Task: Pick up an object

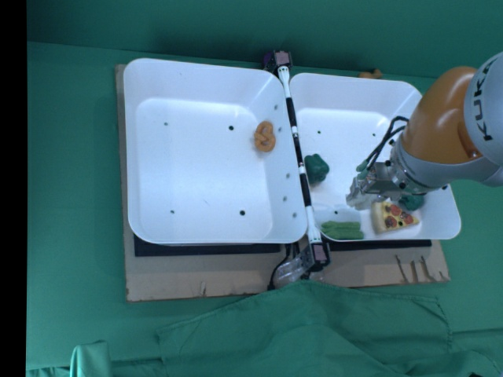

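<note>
My gripper hangs low over the right bin, near its front right part. Just right of it lies a pizza slice toy, with a dark green item partly hidden under my wrist. A dark green broccoli-like piece sits to the gripper's left by the divider. A green pod-shaped piece lies at the bin's front edge. An orange pretzel rests in the left bin near its right wall. Nothing visible sits between the fingers.
A black-and-white rail separates the two bins. A small orange object lies outside beyond the right bin's far edge. Brown cardboard underlies the bins, and green cloth folds up at the front.
</note>
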`<state>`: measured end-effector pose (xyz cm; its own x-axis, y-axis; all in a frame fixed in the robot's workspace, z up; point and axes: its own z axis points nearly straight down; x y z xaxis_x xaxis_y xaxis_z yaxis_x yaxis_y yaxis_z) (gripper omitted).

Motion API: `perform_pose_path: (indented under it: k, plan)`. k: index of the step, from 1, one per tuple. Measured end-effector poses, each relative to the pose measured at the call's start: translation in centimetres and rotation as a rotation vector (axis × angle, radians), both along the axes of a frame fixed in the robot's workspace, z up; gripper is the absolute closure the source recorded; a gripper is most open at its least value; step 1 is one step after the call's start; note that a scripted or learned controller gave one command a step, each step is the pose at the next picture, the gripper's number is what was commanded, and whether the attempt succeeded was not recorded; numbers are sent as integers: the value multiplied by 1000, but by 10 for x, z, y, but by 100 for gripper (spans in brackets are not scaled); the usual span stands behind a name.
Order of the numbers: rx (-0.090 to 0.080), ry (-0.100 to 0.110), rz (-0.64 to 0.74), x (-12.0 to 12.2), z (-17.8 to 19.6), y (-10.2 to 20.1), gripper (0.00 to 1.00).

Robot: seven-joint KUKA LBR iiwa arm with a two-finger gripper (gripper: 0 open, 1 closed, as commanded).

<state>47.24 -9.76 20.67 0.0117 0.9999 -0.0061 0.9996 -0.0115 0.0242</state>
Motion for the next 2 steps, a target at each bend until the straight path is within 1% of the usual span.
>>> perform_pose_path:
  k: [1, 2]
  plan:
    - [4, 6, 17, 96, 78, 36, 100]
    - [5, 28, 2, 34, 28, 0, 100]
